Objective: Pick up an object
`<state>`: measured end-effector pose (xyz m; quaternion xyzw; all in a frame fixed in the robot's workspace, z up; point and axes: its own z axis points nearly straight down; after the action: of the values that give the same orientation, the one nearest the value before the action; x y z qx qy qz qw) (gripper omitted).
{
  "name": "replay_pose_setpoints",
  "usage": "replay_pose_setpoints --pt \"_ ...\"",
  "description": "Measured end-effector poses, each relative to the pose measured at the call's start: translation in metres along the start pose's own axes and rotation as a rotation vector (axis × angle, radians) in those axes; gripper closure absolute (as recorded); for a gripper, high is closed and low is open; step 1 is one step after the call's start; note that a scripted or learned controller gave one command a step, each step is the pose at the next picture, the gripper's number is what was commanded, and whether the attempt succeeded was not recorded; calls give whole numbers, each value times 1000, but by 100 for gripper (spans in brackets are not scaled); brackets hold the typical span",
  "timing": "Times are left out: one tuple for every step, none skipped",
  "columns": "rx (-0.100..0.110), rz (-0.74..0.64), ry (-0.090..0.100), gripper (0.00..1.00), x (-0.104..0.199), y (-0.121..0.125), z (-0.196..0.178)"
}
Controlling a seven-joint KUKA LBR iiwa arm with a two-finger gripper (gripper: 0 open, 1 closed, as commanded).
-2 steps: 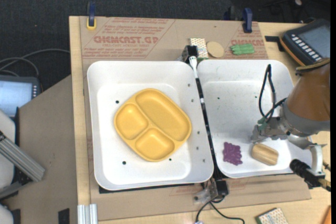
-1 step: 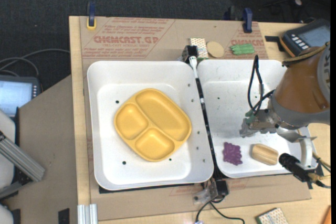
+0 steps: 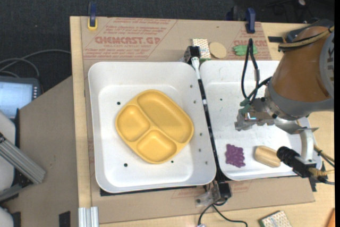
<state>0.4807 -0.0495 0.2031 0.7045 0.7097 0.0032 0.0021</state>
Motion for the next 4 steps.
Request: replay_pose_setpoints --pt "-1 9 -5 100 -42 36 -44" --pt "6 6 -2 100 -26 38 -41" --pt "11 7 -1 100 -17 39 -30" --pt "8 7 -1 100 -16 37 -34"
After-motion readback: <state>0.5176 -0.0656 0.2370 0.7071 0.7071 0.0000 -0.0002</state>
